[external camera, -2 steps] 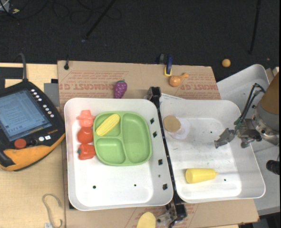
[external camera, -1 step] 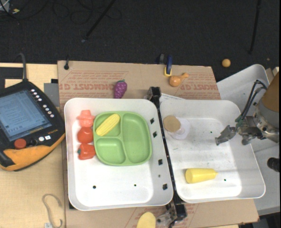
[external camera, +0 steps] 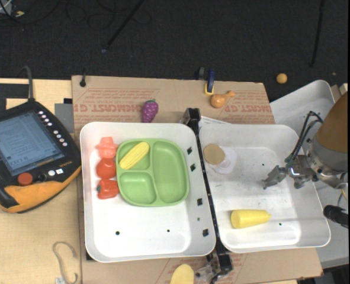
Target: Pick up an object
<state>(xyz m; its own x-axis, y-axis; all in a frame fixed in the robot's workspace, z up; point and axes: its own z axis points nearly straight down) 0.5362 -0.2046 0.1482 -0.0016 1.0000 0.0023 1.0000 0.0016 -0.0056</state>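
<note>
Arm (external camera: 334, 135) cut by right edge, pincer (external camera: 279, 176) fingers unclear

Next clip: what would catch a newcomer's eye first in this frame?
Probably the green divided plate in the left bin, with a yellow corn cob in its upper-left compartment and red-orange toys lined along its left side. In the right bin, a yellow cone-shaped piece lies near the front, and the tool hangs above it to the right.

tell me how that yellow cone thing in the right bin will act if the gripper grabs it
The yellow cone lies on its side, so a nudge would probably roll it in a curve. Its taper and smooth plastic look may let it squirt from the fingers. Likely light.
</note>
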